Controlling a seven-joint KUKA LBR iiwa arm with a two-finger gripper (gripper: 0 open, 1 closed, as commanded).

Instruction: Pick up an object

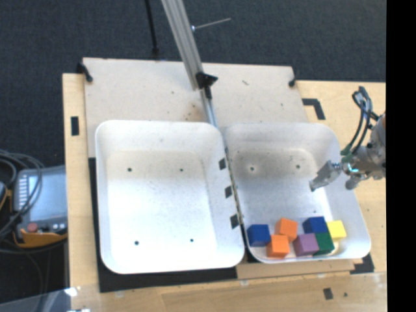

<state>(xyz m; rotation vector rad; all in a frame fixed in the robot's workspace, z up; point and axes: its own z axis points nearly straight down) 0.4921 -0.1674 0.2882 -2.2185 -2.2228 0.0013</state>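
Seven blocks (296, 237) crowd the right bin's (260, 148) near edge; gripper (337, 176) spread wide above.

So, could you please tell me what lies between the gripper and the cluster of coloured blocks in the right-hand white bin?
In the camera view, bare speckled bin floor separates the gripper from the coloured blocks.

This is a robotics lab or test cell. A wooden bench (195, 83) on dark carpet (52, 25) bears two shallow white bins (117, 142) side by side, an aluminium mounting rail (182, 38) slants overhead, and a control pendant (36, 203) with coiled cables lies at the left.
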